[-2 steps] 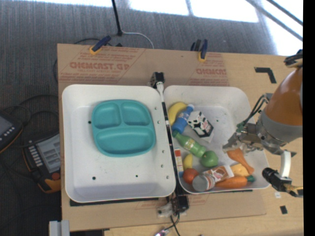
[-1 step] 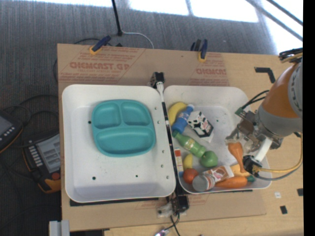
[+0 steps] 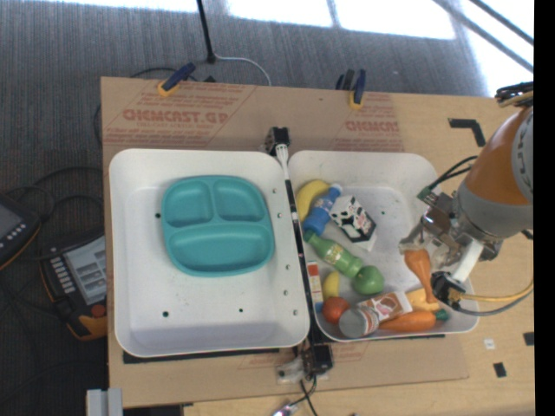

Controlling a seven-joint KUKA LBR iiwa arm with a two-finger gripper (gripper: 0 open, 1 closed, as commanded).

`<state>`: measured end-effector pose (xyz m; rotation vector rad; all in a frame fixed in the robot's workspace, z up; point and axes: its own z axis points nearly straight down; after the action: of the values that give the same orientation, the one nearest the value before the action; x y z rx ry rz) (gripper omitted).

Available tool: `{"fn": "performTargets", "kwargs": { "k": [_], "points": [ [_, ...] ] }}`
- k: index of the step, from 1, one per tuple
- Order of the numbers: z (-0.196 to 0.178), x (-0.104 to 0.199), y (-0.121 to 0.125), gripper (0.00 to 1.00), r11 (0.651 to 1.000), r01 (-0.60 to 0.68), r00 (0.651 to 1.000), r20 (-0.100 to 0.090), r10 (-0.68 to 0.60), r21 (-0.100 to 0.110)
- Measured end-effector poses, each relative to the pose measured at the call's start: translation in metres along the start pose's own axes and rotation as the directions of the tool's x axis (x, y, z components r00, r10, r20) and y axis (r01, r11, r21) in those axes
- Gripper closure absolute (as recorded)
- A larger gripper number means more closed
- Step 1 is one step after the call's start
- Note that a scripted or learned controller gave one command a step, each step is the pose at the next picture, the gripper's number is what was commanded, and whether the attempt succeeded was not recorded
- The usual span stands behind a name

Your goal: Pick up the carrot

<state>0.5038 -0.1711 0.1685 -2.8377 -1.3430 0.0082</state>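
Brown cardboard covers the counter [image 3: 217, 115] under two white bins. Inside the right bin [image 3: 395, 165], near its right wall, an orange carrot [image 3: 419, 269] is clamped between the tool [image 3: 431, 263] fingers.

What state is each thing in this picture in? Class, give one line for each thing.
Gripper: low over the right bin, at a carrot.
Carrot: tilted, at the gripper's tip.
Second carrot: lying flat along the near wall.
Teal tray: flat in the left bin.
Green bottle: on its side.
Right bin: holding toys.
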Motion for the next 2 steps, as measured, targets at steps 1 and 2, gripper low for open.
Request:
{"fn": "performTargets", "kwargs": {
  "k": [1,2],
  "points": [
    [0.0668,-0.0259,0.0012,1.0,0.965,0.261,0.965,-0.002,-0.261,-0.004],
    [0.0671,-0.0262,0.0009,0.0,0.965,0.26,0.965,-0.002,-0.26,-0.003]
  ]
}}
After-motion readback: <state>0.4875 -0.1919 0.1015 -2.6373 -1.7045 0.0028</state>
